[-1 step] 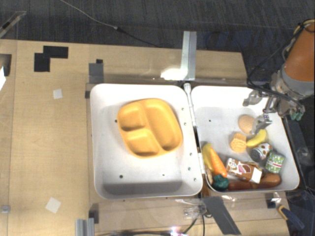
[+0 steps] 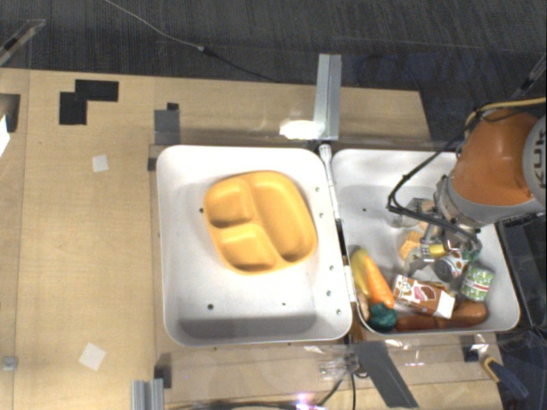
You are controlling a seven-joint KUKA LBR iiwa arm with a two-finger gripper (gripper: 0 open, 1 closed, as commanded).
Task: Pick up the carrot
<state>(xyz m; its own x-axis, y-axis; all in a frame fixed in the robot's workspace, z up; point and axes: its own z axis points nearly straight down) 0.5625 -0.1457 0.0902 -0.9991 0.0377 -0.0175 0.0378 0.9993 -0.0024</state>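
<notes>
Two white bins sit side by side on the surface (image 2: 77, 254). I use the carrot (image 2: 373, 282) as my landmark. It lies in the right bin (image 2: 367, 186), close to the wall that splits the two bins, near the front left corner. It is orange and long. Its long side runs from the back of the bin toward the front, leaning a little to the right. A green top (image 2: 381, 318) sits at its front end. A yellow banana (image 2: 362, 259) touches the carrot on its left side.

To the right of the carrot, the hand (image 2: 438, 250) hangs over the same bin, a bit farther back. So the carrot lies to the left of the hand and a little toward the front. I think the hand must go that way and turn to close across the thin part of the carrot, not along it. I cannot tell how far open the hand is, and I see nothing held in it.

Just right of the carrot lies a small red and white box (image 2: 423, 295). A brown sausage shape (image 2: 453, 317) lies past the box, near the front wall. A green and white can (image 2: 477, 283) sits farther right.

Left of the carrot, across the wall, the left bin (image 2: 184, 314) holds a yellow tray (image 2: 256, 220) with three parts.
</notes>
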